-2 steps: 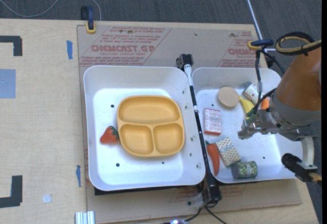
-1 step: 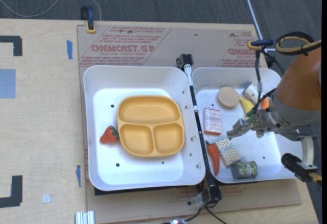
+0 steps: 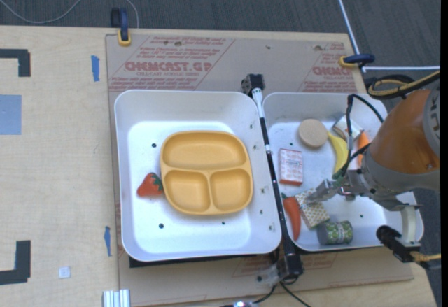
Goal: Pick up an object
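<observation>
The gripper [image 3: 323, 191] hung low in the right bin [image 3: 364, 243], its metal fingers reaching left toward a checkered cracker-like square [image 3: 312, 210] that lay just beneath and beside the tips; whether the fingers were parted or closed could not be told from the slanted view, and nothing showed clearly between them. The likeliest failure was a miss on that flat piece: it lay close against the bin floor, so the tips could skid over it or push it aside rather than get under an edge. A small green can [image 3: 336, 232] lay on its side just below the square, and an orange carrot [image 3: 292, 217] rested against the bin's left wall, so a nudge could shove the square into either, or roll the can. A red-and-white packet [image 3: 291, 166] lay a little further up, a round tan cookie [image 3: 313, 133] near the top, and a banana [image 3: 339, 150] stood partly hidden by the arm's orange band [image 3: 413, 138], whose bulk also covered much of that side of the bin. In the left bin [image 3: 133, 159] a yellow divided plate [image 3: 206, 171] sat with a strawberry [image 3: 149, 186] touching its left rim, well apart from the gripper and no obstacle.
</observation>
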Action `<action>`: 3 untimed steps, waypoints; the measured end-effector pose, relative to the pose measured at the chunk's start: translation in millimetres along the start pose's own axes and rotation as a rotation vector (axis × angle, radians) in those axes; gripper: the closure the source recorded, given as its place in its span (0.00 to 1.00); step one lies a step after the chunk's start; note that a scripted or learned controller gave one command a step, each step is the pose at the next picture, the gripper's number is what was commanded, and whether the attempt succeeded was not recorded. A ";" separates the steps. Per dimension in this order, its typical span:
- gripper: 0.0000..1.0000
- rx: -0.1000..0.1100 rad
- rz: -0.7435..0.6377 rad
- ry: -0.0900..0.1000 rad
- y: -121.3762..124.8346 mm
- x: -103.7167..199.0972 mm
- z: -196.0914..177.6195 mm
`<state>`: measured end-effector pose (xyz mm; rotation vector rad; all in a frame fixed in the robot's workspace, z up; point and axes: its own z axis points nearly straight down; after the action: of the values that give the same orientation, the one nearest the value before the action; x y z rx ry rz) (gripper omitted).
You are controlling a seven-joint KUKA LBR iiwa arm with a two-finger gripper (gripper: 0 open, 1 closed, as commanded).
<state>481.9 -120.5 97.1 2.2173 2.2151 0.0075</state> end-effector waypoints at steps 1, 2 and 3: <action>0.00 -0.006 0.004 -0.009 0.7 21.0 6.9; 1.00 -0.016 0.004 -0.011 4.1 20.7 -5.6; 1.00 0.007 -0.003 0.003 -1.0 102.1 -88.0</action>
<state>480.2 -18.2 184.9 2.2193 2.2231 0.0034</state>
